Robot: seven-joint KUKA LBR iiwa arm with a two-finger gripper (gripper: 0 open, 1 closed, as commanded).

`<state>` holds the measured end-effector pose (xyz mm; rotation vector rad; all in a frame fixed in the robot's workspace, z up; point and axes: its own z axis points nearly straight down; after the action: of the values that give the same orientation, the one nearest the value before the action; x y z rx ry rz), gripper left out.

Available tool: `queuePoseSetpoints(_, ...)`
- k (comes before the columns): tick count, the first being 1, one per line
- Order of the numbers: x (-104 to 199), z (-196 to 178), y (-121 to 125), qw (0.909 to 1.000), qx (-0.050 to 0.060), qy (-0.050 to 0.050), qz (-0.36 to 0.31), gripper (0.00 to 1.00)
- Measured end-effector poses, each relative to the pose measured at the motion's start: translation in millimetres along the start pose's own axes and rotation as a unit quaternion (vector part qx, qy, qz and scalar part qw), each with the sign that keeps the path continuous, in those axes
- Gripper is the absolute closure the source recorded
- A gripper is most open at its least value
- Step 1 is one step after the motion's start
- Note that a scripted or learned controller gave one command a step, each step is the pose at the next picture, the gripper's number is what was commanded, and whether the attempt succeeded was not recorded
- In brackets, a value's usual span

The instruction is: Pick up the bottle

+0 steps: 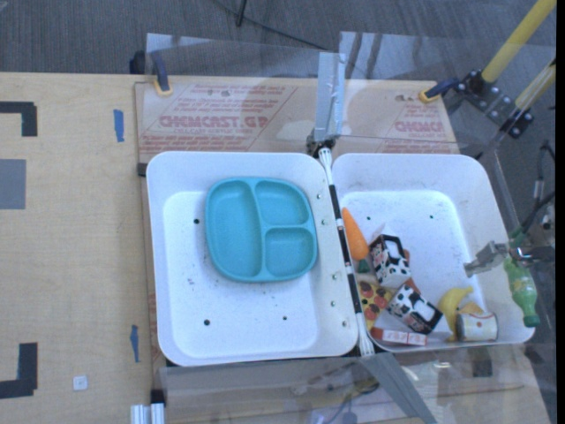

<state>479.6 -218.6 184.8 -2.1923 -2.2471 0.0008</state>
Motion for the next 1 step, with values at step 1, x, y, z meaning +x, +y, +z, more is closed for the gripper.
queuePoseSetpoints(1, 5.6, 85.2, 27.7, 0.9999, -0.002, 0.006, -0.015, 0.0)
